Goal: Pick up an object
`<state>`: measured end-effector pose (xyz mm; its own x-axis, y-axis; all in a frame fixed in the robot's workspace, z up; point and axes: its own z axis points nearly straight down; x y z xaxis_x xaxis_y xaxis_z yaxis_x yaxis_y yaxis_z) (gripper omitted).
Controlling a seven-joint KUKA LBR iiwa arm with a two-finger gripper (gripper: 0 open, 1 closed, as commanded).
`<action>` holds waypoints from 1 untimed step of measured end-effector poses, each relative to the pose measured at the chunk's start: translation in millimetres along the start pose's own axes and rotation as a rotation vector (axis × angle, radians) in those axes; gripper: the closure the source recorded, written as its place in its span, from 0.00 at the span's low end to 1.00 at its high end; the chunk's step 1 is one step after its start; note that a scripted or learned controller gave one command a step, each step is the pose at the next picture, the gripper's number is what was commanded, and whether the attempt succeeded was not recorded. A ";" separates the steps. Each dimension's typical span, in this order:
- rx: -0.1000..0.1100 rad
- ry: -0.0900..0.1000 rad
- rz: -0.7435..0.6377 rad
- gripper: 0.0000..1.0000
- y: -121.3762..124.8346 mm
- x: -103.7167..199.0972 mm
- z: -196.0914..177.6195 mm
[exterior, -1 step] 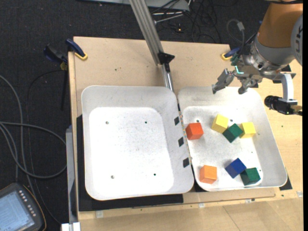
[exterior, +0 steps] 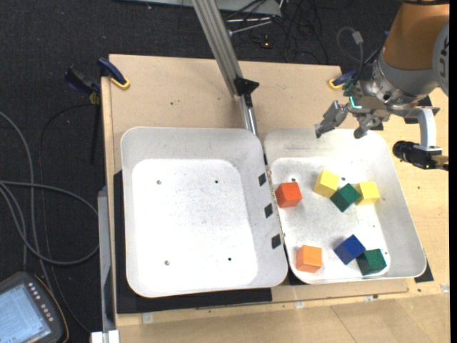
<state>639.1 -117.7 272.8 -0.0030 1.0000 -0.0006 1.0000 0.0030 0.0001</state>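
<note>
My gripper [exterior: 345, 123] hangs over the far edge of the right bin [exterior: 335, 145], fingers [exterior: 328, 123] spread open with nothing between them. Below it in the right bin lie several blocks: a red-orange one [exterior: 288, 194] near the left wall, two yellow ones [exterior: 327, 183] [exterior: 368, 191] with a green one [exterior: 345, 196] between them, an orange one [exterior: 308, 258] at the front, and a blue one [exterior: 349, 249] beside a second green one [exterior: 371, 261] at the front right.
The left bin [exterior: 136, 191] sits beside the right one on the wooden bench [exterior: 178, 91]. A slanted metal pole [exterior: 221, 45] comes down to the gap between the bins. Clamps [exterior: 114, 73] grip the bench's far corners.
</note>
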 end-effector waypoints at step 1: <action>0.006 0.001 0.003 0.00 -7.4 7.0 58.7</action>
<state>631.7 -110.8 214.1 0.0001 1.0000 0.0003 1.0000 -0.0001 -0.0062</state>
